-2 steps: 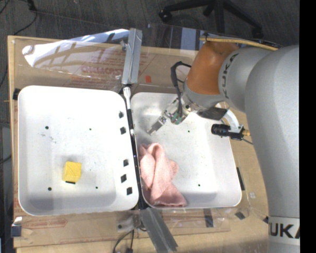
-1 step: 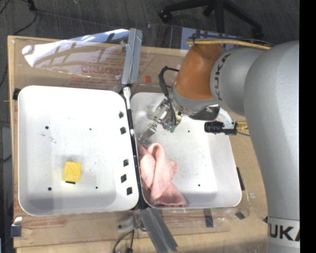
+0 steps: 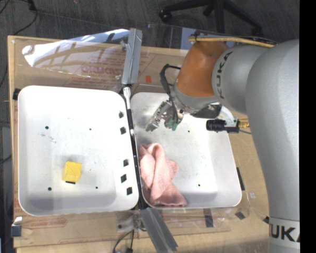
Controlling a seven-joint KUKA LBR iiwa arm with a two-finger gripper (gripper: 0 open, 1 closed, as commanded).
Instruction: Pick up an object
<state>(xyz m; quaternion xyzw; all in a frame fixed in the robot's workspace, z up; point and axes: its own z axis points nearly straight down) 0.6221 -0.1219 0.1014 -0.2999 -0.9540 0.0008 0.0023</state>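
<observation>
Pink cloth (image 3: 158, 174) lay crumpled in the right bin (image 3: 221, 157), against its left wall. The gripper (image 3: 163, 117) hung over that bin's upper left, apart from the cloth and grasping nothing, while a yellow block (image 3: 72, 172) sat in the left bin (image 3: 42, 109).

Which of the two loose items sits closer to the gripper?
The pink cloth, bunched against the right bin's left wall, just below the gripper. The yellow block lies far off in the left bin.
</observation>
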